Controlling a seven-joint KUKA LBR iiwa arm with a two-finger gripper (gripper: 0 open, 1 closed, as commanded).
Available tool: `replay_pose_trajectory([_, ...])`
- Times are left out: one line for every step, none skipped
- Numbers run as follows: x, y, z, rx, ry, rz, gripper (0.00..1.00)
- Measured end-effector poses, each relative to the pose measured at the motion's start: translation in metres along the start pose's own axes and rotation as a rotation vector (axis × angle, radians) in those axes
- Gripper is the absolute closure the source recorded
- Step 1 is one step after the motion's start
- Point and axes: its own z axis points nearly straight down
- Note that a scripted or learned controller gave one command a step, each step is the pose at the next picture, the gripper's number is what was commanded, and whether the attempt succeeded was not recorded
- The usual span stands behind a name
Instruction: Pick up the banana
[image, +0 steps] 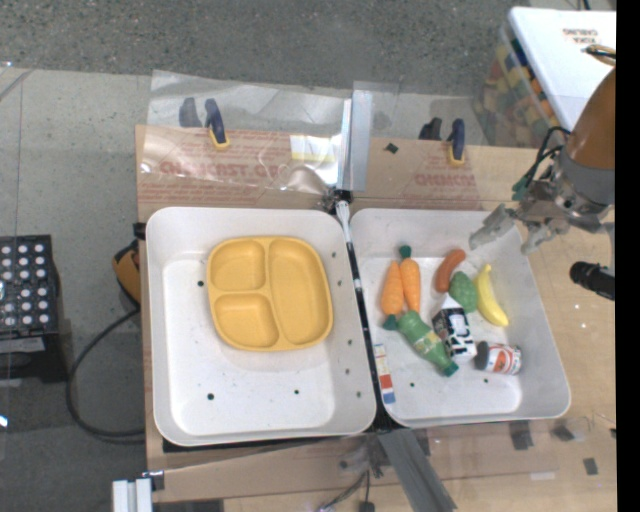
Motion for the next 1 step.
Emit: replay_pose_trajectory([0.0091, -0.0303, 0.1085, -0.003, 0.004, -0.028, 0.00])
